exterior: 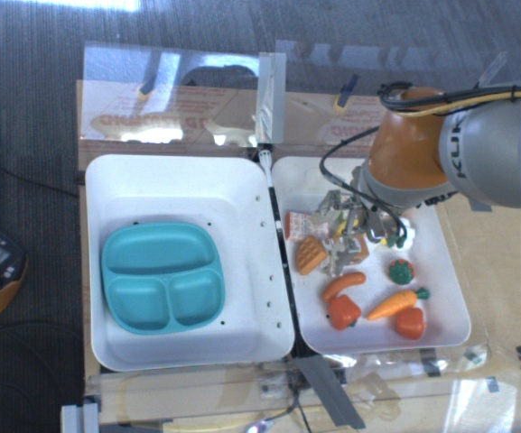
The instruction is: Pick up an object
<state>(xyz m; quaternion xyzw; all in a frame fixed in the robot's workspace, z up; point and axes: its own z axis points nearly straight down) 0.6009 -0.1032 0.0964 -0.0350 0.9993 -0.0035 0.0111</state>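
Pincer (339,258) low in right bin (441,242), waffle (311,256) just beside.

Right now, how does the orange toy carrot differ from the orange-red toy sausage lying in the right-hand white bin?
The orange toy carrot tapers to a point and has a green leafy tip at its thick end; the orange-red toy sausage is evenly thick with rounded ends and one colour. The carrot is a lighter orange, the sausage redder. The carrot lies nearer the bin's right side, the sausage nearer its middle. Both lie flat, slanted the same way, in the right-hand white bin.
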